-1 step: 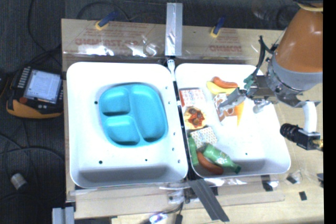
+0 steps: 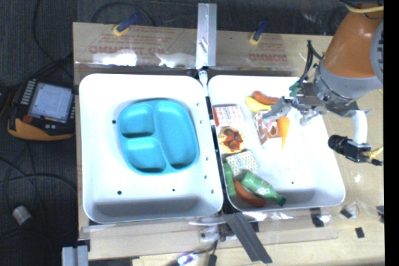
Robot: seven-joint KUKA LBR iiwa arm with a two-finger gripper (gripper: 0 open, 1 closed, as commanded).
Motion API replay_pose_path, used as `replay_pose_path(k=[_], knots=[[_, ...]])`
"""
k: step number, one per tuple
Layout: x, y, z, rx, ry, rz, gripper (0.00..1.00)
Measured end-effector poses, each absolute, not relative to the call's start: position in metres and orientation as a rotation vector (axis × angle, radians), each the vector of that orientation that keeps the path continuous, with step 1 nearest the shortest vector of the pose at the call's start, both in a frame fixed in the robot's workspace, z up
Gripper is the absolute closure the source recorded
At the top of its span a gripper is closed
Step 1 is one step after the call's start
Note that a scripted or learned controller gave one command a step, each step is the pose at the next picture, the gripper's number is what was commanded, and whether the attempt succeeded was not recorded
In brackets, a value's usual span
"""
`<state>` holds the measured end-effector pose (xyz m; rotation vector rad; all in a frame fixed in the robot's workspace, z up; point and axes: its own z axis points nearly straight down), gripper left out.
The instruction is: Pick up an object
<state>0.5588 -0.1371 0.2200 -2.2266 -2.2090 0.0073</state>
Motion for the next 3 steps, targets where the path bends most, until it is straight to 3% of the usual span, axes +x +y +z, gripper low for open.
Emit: replay_pose_path(k=[1, 2, 3], knots=[[0.581, -0.176, 0.214, -2.277, -2.156, 0.006, 0.0], [0.581, -0.176, 0.214, -2.277, -2.157, 0.005, 0.0], [0.609, -0.191, 0.12, -2.39, -2.078, -0.029, 0.0]])
